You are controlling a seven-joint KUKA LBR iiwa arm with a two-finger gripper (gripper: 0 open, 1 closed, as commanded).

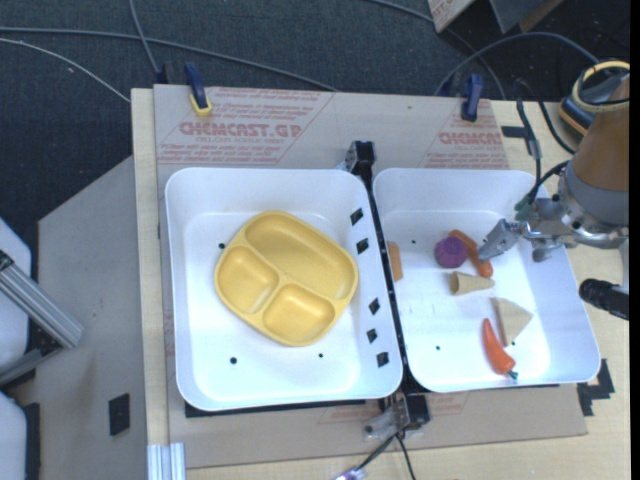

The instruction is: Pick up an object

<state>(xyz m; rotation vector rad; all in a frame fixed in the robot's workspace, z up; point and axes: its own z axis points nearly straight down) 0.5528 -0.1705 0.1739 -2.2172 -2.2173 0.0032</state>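
Observation:
The right bin holds several small food toys. A purple ball lies beside an orange piece. Below them are a tan cone, a tan wedge and a red-orange carrot. A small orange stick lies by the bin's left wall. My gripper hangs low over the bin's right part, open, with nothing between its fingers. Its left fingertip is close to the orange piece's right end.
The left bin holds a yellow divided plate. A black divider rail runs between the bins. The arm's grey and orange body rises over the right bin's right wall. Cables cross the floor behind the bench.

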